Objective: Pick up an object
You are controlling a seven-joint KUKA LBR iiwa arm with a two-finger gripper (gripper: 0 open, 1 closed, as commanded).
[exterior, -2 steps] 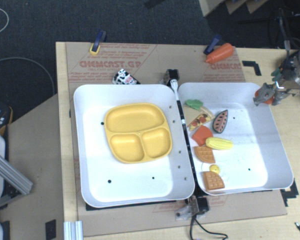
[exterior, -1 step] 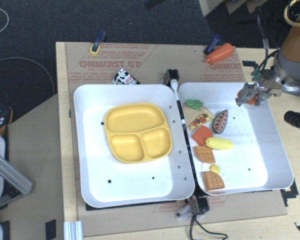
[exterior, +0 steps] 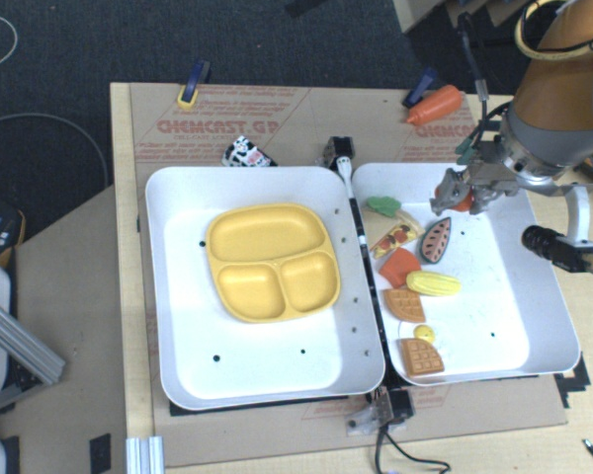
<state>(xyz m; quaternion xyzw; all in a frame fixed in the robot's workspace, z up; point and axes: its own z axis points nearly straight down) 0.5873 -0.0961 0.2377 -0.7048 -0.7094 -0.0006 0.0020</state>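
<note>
Reaching down into the right bin (exterior: 534, 309), near its far wall. Closing in on a small red toy (exterior: 463, 201), peeking out right beside the jaws and maybe touching them. Not being able to tell if the jaws are loose or squeezed tight, with the wrist blocking the look, so not calling anything picked up yet.

Seeing more toy food a little way off from the jaws, toward the near side and the middle wall: a dark oval toy (exterior: 436, 241) closest, then a green piece (exterior: 382, 205), a yellow corn (exterior: 433, 284) and a brown waffle (exterior: 406, 305). Leaving the yellow tray (exterior: 272, 261) alone, far off to the side of the jaws in the left bin (exterior: 178, 294). Leaving the orange carrot (exterior: 435, 105) too, lying out on the tabletop (exterior: 306, 107) beyond the jaws.

Judging this as the reaching-and-grabbing step, probably not finished. Needing next to get the jaws around the red toy, squeezing gently, then lifting straight up. Watching for the toy slipping out, being small and close to the bin wall.
</note>
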